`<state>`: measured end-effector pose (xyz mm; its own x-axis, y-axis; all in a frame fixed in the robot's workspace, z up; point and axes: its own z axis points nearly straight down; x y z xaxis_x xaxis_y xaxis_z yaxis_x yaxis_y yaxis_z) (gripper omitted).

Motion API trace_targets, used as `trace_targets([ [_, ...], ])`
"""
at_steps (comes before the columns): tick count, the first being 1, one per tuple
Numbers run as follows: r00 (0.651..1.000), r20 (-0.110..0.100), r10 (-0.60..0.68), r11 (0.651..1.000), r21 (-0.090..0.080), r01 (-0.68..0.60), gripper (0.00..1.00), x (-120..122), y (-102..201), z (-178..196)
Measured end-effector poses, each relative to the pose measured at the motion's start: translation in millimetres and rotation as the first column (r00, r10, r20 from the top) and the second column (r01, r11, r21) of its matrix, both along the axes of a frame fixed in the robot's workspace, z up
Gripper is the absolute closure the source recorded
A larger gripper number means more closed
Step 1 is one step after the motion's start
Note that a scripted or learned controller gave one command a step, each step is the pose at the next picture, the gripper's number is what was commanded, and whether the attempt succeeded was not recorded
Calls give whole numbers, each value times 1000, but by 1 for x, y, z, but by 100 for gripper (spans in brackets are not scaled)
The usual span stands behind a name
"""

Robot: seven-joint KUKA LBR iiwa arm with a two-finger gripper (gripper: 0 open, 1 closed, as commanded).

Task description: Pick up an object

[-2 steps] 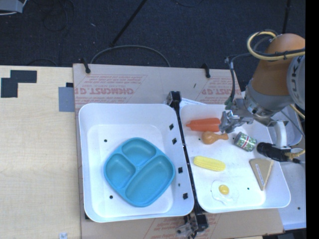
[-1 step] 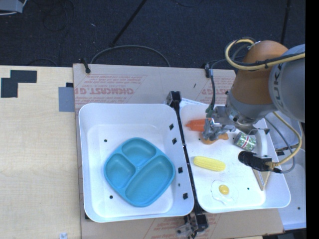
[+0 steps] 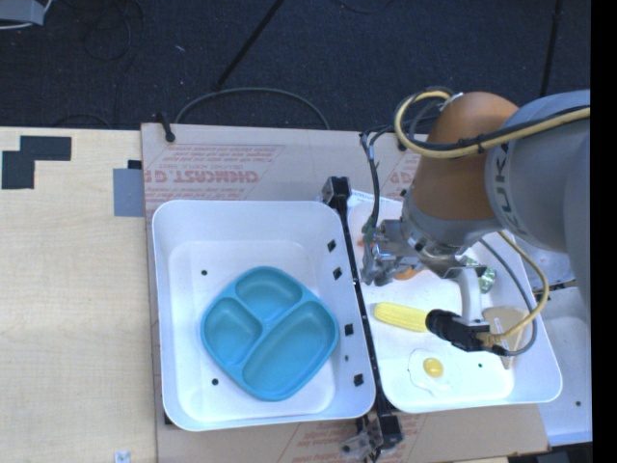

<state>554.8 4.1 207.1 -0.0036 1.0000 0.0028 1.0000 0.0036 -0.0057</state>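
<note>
My gripper (image 3: 379, 261) is down in the right bin (image 3: 540, 394), near its left wall at the back. A small orange thing (image 3: 409, 272) peeks out just beside it, mostly hidden by the wrist. In front of the gripper lies a yellow corn cob (image 3: 397, 316). A toy fried egg (image 3: 430, 367) rests near the bin's front edge. A tan, flat piece (image 3: 503, 319) sits to the right, partly behind the cable. I see nothing clearly held.
The left bin (image 3: 183, 230) holds a blue divided plate (image 3: 269, 332). A black divider (image 3: 349, 287) runs between the two bins. The arm's grey and orange body (image 3: 482, 172) covers the back of the right bin.
</note>
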Motion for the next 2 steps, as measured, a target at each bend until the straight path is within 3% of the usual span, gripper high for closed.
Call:
trace_targets([
  [1,1000,-1,0,1000,-1,0,100,-11,47,-3],
  [2,1000,4,2,1000,-1,-2,100,-22,93,19],
])
